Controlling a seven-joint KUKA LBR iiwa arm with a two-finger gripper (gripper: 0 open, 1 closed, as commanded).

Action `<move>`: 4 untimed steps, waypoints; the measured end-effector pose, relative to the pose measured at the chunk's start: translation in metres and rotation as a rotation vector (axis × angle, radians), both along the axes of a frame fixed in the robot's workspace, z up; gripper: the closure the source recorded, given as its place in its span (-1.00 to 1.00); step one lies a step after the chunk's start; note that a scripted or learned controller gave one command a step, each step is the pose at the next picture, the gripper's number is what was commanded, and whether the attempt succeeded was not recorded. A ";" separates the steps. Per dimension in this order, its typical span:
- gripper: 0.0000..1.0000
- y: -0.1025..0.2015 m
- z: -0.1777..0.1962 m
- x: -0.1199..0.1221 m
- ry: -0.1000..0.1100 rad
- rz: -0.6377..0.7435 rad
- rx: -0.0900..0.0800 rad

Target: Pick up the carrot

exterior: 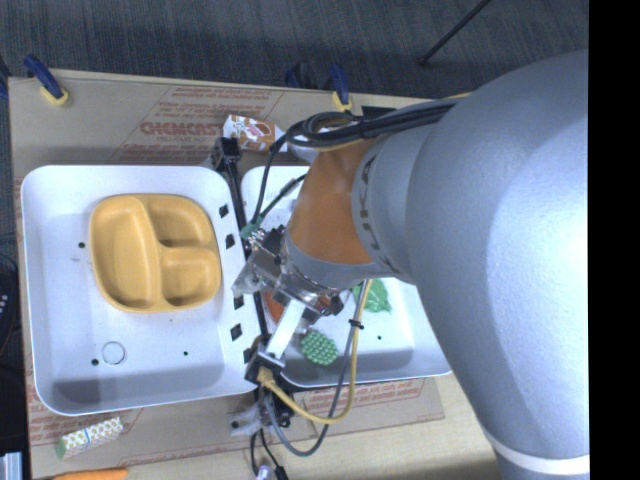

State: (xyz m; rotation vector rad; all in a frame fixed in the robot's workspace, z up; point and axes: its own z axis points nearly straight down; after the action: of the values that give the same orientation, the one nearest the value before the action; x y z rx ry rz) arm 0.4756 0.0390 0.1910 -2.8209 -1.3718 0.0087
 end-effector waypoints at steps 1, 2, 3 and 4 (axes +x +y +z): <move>-1.00 -0.028 0.000 0.057 -0.001 -0.132 -0.002; 1.00 -0.027 0.010 0.057 0.003 -0.124 0.000; 1.00 -0.051 0.087 0.000 -0.002 -0.198 -0.001; 1.00 -0.141 0.146 0.001 -0.004 -0.289 -0.001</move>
State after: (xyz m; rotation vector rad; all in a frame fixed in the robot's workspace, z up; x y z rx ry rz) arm 0.4763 -0.1023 0.3372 -2.9909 -0.9511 0.0032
